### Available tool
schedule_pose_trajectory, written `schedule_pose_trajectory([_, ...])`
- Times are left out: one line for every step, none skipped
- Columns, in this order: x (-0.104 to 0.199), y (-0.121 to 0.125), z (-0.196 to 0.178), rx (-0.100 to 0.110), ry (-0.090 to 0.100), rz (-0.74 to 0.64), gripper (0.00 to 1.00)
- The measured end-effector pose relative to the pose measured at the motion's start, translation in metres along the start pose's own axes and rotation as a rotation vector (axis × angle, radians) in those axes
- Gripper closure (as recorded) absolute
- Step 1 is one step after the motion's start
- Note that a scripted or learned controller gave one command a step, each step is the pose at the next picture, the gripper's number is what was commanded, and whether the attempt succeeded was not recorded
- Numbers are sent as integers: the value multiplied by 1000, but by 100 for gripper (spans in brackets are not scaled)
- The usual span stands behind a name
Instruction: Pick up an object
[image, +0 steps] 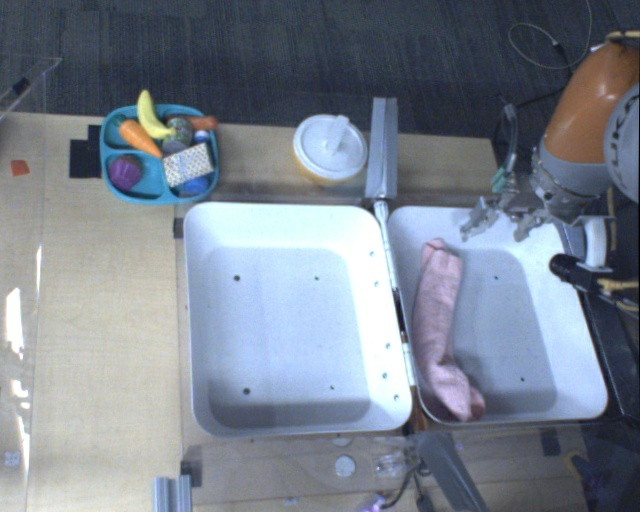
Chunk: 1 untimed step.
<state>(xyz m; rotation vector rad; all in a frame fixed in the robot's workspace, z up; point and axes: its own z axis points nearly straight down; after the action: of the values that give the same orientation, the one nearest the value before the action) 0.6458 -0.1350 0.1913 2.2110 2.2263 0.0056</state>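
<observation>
Right bin (560, 400) holds a pink cloth (440, 330); arm (590, 110) hovers above, jaws (503, 222) open, empty.

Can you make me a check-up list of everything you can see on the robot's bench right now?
Surface: pale wooden bench bearing two shallow white bins, left bin and right bin, side by side.
Job's things: long pink crumpled cloth lying along the right bin's left side.
Clutter: blue divided plastic tray of toy food, with a yellow banana and an orange carrot, behind the left bin; white round lidded tub beside it.
Grippers: two-finger gripper above the right bin's far edge, apart from the cloth, nothing between its fingers.
Cables: thin looped wire on the floor behind the arm.
Surroundings: dark carpet floor beyond the bench.
</observation>
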Motion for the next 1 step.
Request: schedule_pose_trajectory([45,25,104,-2,0,-123,0])
